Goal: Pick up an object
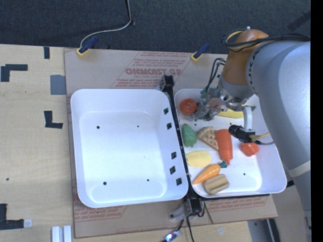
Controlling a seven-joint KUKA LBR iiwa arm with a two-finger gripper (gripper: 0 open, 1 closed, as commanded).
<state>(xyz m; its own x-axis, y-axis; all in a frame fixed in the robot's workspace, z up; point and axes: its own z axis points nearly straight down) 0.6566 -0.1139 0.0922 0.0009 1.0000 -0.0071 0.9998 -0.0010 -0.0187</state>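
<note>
In the right bin point(272, 183) we see the gripper point(204, 112) low beside the red tomato point(188, 106), near toy foods; whether it grasps anything, we cannot tell.

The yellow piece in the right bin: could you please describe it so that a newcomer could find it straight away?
Start at the right bin, the one holding the toy food. Along its left side, below the green vegetable and above the small orange carrot, lies the yellow piece. It is a smooth, pale yellow oval lump, unlike the tan waffle wedge and the tall orange-red carrot nearby.
</note>
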